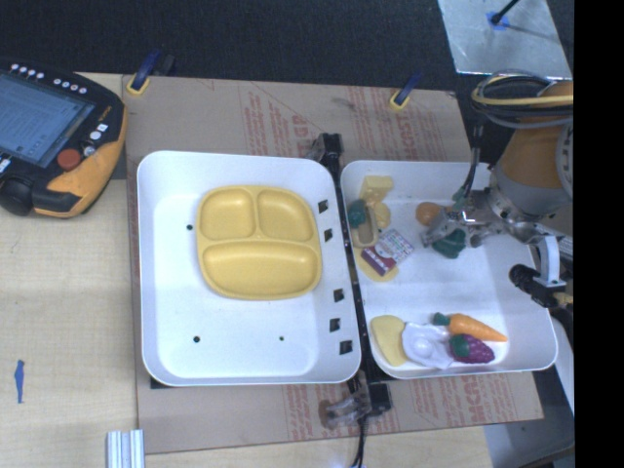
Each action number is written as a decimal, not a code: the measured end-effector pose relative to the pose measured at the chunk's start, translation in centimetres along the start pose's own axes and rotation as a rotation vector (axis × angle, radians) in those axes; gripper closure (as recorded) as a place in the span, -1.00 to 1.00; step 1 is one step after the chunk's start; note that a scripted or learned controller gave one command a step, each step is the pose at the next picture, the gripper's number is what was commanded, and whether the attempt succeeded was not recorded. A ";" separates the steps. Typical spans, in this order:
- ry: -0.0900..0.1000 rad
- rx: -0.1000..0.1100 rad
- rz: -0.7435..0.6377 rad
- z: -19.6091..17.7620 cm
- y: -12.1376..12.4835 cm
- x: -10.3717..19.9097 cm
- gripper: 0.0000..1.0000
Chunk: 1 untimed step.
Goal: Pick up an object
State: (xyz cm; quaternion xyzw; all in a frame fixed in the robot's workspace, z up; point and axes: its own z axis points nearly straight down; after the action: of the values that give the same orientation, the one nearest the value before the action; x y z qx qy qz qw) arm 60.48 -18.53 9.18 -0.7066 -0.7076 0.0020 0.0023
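Note:
My gripper reaches into the right bin from the right and sits low near the bin's upper middle. A dark green object lies right under its tip, and a small orange-brown object lies just to its left. Along the bin's left side are a pale yellow piece, a green item and a red-and-white packet. At the front lie a yellow slice, a white item, a toy carrot and a purple toy eggplant.
The left bin holds a yellow divided plate. A teach pendant lies on the bench at the far left. Black clips line the seam between the bins. The grey and orange arm overhangs the right bin's right side.

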 end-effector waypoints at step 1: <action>-0.002 -0.006 -0.005 -0.1 3.1 4.7 -1.00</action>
State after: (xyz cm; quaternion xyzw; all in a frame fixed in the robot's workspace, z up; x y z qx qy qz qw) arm 63.57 -13.85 9.26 -0.7050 -0.7092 0.0007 -0.0004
